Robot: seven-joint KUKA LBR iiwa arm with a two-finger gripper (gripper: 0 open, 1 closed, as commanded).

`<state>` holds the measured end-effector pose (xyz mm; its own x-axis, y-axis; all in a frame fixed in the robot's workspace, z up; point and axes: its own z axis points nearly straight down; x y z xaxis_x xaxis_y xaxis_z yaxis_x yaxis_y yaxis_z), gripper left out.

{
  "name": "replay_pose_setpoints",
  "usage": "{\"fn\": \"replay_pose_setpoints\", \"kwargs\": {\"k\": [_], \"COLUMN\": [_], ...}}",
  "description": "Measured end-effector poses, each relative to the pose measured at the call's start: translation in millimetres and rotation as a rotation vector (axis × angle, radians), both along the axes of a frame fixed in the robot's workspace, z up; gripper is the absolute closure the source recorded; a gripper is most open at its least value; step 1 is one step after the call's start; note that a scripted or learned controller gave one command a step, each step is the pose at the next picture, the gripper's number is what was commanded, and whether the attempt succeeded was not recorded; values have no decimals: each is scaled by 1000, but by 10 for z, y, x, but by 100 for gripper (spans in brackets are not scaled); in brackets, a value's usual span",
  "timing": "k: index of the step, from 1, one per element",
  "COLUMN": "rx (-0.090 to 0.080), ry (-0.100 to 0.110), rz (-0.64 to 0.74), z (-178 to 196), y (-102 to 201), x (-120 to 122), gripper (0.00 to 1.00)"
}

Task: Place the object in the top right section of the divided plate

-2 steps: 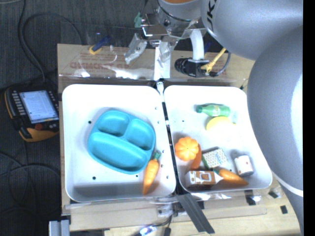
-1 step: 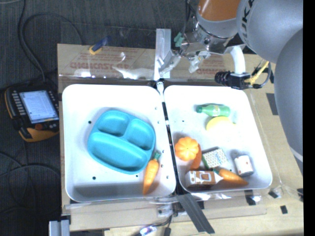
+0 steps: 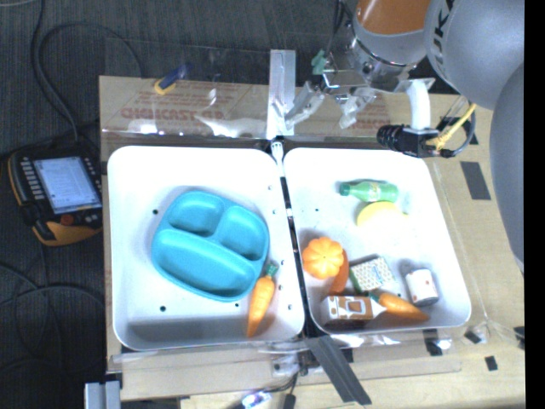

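Hovering above bins' far rim [image 3: 281,147], claw [image 3: 332,105] spread wide, empty; dark carpet [image 3: 51,75] around.

Arm reaching in from right — gripper [image 3: 332,107] raised, fingers spread, nothing between

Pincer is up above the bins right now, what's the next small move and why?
Probably bring the pincer down into the right bin over one item, perhaps the pumpkin. It hangs above the bins' far edge with nothing between its open fingers, and the blue divided plate in the left bin holds no object.
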<state>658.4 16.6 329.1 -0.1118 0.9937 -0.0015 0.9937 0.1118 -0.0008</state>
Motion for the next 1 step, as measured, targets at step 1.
{"fn": "replay_pose_setpoints", "kwargs": {"k": [1], "rx": [0], "ry": [0], "rz": [-51], "z": [-9], "y": [667], "x": [98], "gripper": [0]}}
